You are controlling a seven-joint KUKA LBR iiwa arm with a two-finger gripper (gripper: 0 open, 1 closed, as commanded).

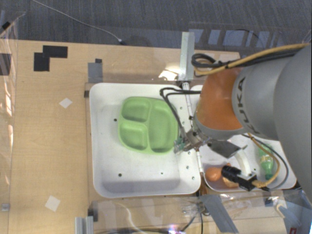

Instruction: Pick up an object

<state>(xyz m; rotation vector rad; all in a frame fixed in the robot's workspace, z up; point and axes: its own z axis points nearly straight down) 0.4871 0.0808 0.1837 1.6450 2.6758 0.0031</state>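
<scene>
Up closest, from where the scene is watched, bulks the arm's thick grey link (278, 96), coming in from the right and covering much of the right bin (210, 157). Below it the orange band (217, 101) bends down toward the wall that the two bins share. The wrist points down and to the left, so the gripper (181, 144) sits low over the right-hand side of the left bin (105, 145).

The gripper's tip is right at the lower right rim of the green plate (146, 123). It is small and partly shadowed by the wrist, so I cannot tell whether the claw is apart or together, or whether it has any hold on the rim.

The green plate is a rounded, divided dish with three compartments, two smaller ones on its left and a longer one on its right. It lies flat on the floor of the left bin, in the upper right part, with its right edge near the dividing wall. The bin floor to its left and below it shows bare white.

In the right bin, under the arm, an orange rounded thing (213, 173) lies near the lower left corner. A flat grey piece (225, 148) sits just above it, with a white piece (243, 161) beside that. A small green thing (266, 164) lies farther right, well apart from the orange one.

Both bins rest on a pale wooden bench (44, 130), which carries a black stepped mark (48, 56) near its upper left.
</scene>
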